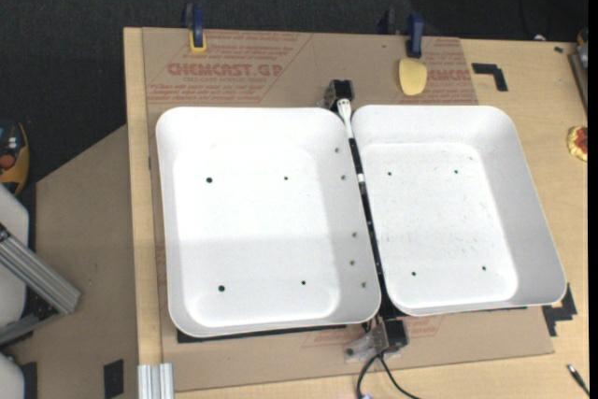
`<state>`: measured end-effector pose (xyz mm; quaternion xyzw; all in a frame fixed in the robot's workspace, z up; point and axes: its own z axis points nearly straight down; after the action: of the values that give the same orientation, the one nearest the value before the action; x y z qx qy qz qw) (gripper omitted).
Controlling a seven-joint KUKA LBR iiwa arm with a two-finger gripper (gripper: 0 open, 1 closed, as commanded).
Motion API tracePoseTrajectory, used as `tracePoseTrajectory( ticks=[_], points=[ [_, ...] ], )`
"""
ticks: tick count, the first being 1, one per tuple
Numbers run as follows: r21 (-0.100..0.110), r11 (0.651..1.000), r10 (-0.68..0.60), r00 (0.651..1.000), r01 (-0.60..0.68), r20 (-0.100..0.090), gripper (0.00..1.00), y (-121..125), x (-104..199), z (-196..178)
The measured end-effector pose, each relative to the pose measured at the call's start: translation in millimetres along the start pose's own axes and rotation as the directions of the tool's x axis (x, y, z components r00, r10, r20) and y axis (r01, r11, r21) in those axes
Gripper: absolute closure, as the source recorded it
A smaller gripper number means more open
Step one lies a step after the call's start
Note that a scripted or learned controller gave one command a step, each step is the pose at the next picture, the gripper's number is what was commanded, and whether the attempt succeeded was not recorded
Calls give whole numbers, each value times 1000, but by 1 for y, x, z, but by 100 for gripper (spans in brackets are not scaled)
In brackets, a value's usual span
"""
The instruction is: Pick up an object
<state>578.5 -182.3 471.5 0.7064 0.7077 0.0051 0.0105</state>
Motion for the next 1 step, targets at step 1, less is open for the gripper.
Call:
tracePoseTrajectory(
  ticks=[1],
  points=[
    [32, 999, -4, 1000, 4, -12, 100, 61, 41, 138]
  ],
)
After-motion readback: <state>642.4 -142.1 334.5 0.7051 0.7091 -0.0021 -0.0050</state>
